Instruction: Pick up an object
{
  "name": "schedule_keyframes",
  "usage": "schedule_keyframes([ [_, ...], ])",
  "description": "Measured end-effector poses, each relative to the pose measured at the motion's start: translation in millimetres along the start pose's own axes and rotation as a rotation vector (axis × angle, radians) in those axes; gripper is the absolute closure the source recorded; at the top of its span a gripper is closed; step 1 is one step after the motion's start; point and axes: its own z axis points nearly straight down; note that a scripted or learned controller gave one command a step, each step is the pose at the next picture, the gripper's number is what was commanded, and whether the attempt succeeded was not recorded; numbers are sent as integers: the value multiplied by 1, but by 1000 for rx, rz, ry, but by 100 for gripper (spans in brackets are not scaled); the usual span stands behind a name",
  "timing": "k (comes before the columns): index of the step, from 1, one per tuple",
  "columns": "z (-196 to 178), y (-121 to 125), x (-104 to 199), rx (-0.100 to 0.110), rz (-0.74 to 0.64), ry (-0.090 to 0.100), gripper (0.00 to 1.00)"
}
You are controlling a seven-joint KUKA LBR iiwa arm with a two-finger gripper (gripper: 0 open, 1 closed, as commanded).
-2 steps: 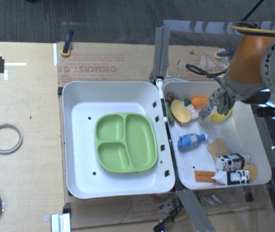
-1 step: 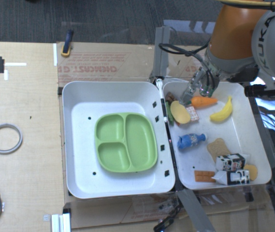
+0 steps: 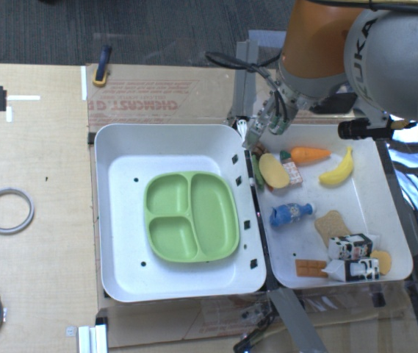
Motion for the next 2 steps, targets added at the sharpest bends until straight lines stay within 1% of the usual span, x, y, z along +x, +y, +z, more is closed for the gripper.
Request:
schedule_keyframes([
  [1,-40,23,36,1,176,0,100],
  [2,-16,-33,0,2,-65,1,100],
])
